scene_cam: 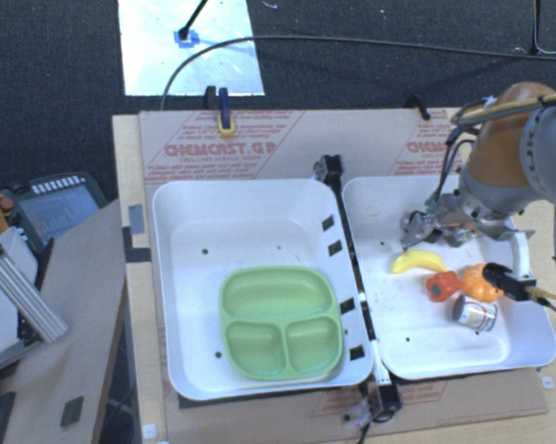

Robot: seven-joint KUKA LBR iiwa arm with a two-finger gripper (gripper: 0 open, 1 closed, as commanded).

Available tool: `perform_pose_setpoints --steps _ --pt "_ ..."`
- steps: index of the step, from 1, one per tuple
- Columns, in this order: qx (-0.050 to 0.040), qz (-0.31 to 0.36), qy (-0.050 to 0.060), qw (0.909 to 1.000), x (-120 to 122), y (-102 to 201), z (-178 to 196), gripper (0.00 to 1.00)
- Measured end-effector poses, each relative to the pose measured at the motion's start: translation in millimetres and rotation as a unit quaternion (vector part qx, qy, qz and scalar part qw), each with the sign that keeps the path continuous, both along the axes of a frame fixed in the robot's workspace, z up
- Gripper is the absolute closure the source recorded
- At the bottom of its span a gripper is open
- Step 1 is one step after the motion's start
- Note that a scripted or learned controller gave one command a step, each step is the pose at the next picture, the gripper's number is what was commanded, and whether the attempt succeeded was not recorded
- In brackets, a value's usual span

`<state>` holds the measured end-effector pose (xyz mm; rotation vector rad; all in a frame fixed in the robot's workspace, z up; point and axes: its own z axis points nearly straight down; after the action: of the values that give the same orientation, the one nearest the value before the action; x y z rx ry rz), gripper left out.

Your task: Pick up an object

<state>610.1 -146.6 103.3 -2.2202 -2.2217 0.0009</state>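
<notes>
Gripper (417, 225) low in right bin (539, 341), finger state unreadable. Toy banana (417, 261) lies just below it toward the camera, long axis left-right. Nothing visibly held.

A dark charcoal carpeted floor (53, 80) surrounds the bench. On it, at the top, lies a pale shiny square sheet (190, 42) with a small blue piece (186, 37) on it and a thin black cable (361, 40) curving away to the right. The pale wooden bench top (129, 160) carries a brown cardboard sheet printed with red lettering (219, 147). At the left stands a light beige side table (72, 313), beside a grey handheld control pendant with a screen (59, 209) and a silver aluminium rail (19, 288).
</notes>
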Motion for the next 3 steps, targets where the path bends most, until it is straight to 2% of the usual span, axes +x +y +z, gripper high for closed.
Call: perform_pose_setpoints --steps 1,2,3 --pt "-0.0004 0.000 -0.003 1.0000 2 0 14 1.00" --pt "-0.0004 0.001 -0.003 1.0000 2 3 57 1.00" --pt "-0.0008 0.002 -0.004 1.0000 13 3 107 1.00"
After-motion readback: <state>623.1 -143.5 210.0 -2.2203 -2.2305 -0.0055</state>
